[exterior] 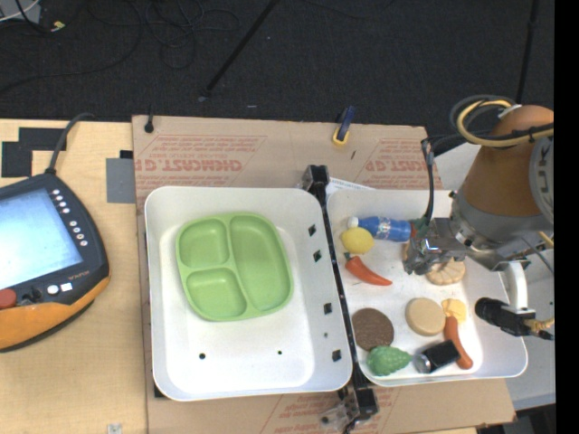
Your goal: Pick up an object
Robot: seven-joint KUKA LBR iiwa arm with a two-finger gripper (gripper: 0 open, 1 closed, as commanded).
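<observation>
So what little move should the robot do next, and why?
Probably go straight down a little. The gripper hangs in the right bin, right by the pale cookie, with the blue bottle just behind it. Nothing looks lifted yet, so dropping onto the cookie seems the closest pick.
</observation>
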